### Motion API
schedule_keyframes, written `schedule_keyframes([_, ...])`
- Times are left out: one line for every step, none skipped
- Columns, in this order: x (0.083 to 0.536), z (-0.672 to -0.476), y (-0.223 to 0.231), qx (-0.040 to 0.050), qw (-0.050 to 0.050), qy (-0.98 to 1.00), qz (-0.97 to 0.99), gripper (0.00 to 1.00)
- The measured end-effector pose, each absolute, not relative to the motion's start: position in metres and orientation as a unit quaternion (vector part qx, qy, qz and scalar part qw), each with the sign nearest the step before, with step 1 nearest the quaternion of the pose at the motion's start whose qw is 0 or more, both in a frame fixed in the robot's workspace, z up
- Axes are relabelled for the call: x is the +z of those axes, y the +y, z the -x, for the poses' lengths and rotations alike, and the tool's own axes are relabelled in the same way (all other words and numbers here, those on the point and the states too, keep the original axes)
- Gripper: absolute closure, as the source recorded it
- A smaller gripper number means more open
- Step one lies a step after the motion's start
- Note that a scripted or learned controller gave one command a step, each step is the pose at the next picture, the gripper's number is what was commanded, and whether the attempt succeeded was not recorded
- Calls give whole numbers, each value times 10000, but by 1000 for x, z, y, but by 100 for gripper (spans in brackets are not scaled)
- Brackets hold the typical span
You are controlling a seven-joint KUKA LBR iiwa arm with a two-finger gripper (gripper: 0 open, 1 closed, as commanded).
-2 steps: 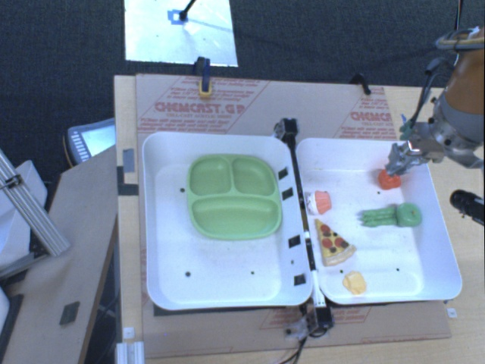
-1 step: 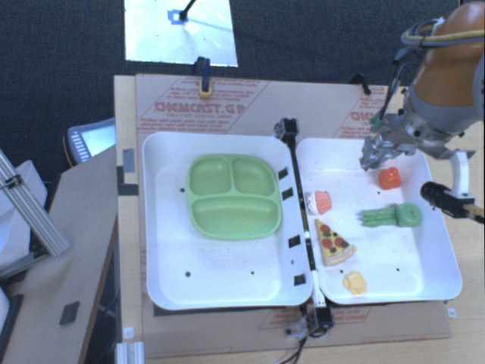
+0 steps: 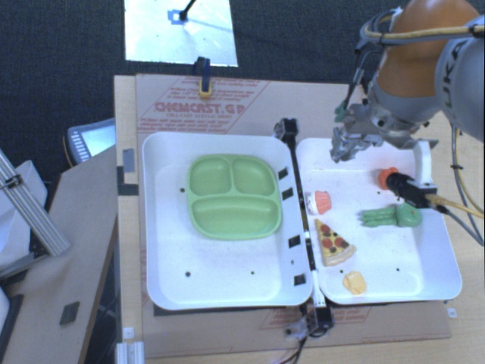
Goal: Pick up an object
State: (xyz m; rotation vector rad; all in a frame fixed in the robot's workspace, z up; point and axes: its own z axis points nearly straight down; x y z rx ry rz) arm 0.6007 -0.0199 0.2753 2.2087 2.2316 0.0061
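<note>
a: gripper (image 3: 345,152) at about 1 o'clock of the right bin (image 3: 436,279), hanging over bare white floor near the back rim. can't tell the jaw state, too blurred against the wrist. nothing visibly held.

b: nearest pick?

a: probably the pink-and-white cupcake toy (image 3: 321,201), at roughly 7 o'clock from the gripper, near but apart. small, stubby, no clear long axis. sits close to the divider between the bins (image 3: 297,203), so little room on its 9 o'clock side.

b: other candidates?

a: pizza slice toy (image 3: 333,243) further at 6 o'clock, long axis running 11 to 5, tip toward the back. yellow piece (image 3: 354,282) beyond it, near the front rim. green toy (image 3: 392,216) at about 4 o'clock from the gripper, long axis lying 9 to 3, stem end toward the middle of the bin. orange bit (image 3: 389,177) at 3 o'clock, touching or just beside a black part of the arm's hardware (image 3: 413,192), hard to tell which. awkward grab, likely.

b: surface, room?

a: shallow white plastic, smooth, flat items may slide under a pinch. left bin (image 3: 163,279) holds a green divided plate (image 3: 233,197), well apart at 9 o'clock, not the easy reach. bins on cardboard (image 3: 201,105) on a wooden bench. dark carpet behind, pale sheet (image 3: 182,21) at 11 o'clock. one arm only, in from 3 o'clock.
</note>
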Motion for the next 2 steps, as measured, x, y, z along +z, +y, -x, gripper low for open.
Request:
schedule_keyframes([269,-605,26,15,5,7104,-7038,100])
schedule_keyframes([253,-615,66,10,0,7101,-7041,100])
